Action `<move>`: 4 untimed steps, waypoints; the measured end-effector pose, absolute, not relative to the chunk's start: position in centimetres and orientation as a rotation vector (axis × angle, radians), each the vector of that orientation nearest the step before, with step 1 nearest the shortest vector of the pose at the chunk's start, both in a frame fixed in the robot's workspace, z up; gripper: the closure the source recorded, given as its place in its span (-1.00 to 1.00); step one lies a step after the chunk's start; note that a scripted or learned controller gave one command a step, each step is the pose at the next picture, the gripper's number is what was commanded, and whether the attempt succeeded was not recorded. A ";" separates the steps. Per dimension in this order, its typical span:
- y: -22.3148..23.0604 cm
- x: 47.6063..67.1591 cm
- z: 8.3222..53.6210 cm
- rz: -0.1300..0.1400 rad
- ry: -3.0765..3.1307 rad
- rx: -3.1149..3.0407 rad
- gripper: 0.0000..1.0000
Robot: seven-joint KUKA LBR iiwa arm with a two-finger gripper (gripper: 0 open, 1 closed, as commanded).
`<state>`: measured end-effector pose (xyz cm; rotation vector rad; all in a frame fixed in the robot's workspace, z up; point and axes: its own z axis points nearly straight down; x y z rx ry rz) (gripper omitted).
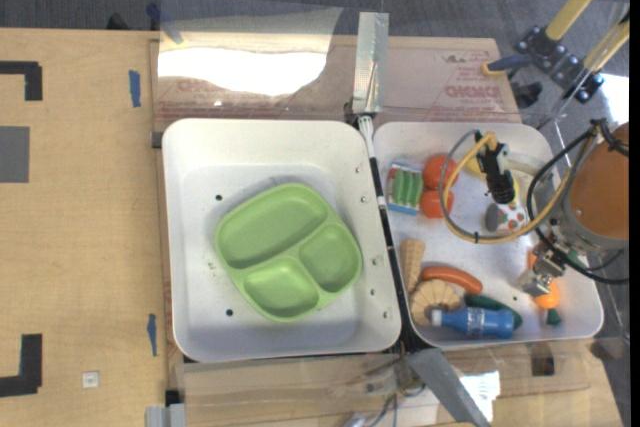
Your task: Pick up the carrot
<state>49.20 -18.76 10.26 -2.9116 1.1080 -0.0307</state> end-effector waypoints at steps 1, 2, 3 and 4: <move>-19.9 49.7 9.0 -0.004 0.721 -3.038 1.00; -19.5 49.9 10.0 -0.006 0.721 -3.033 1.00; -19.2 50.1 10.9 -0.007 0.723 -3.027 1.00; -19.2 50.0 10.8 -0.006 0.722 -3.027 -1.00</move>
